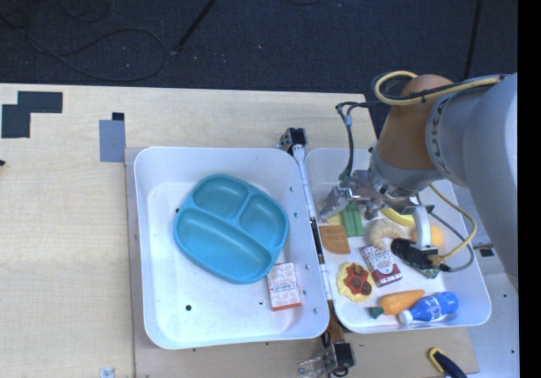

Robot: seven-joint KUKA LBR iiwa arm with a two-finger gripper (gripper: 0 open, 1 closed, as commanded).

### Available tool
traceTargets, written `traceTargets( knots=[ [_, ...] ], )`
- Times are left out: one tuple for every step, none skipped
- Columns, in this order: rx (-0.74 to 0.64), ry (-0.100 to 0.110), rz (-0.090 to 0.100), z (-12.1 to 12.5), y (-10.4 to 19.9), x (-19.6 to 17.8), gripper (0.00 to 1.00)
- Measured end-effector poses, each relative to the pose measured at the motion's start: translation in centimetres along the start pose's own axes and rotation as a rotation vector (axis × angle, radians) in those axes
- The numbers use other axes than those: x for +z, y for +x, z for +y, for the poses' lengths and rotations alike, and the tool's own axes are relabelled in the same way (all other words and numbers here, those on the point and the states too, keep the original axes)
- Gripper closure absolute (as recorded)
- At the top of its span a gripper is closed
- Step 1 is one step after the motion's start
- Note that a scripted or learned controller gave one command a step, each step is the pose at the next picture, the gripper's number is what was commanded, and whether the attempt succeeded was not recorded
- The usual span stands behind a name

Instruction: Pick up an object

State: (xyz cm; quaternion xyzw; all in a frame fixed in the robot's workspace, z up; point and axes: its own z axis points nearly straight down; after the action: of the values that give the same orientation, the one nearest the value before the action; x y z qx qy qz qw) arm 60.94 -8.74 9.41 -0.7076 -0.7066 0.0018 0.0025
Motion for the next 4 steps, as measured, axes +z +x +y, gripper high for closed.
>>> traceTargets(
  knots=[
    [0.001,0.001,0.001,-2.5,-1.3,-1.5,0.00],
    [-0.001,-0.004,0.001,1.7,0.0,0.7,0.00],
    [0.000,-0.003,-0.001,-0.1,-4.6,0.7,0.00],
    [0.001,0.002,0.003,-0.1,-4.6,0.0,1.00]
  ],
)
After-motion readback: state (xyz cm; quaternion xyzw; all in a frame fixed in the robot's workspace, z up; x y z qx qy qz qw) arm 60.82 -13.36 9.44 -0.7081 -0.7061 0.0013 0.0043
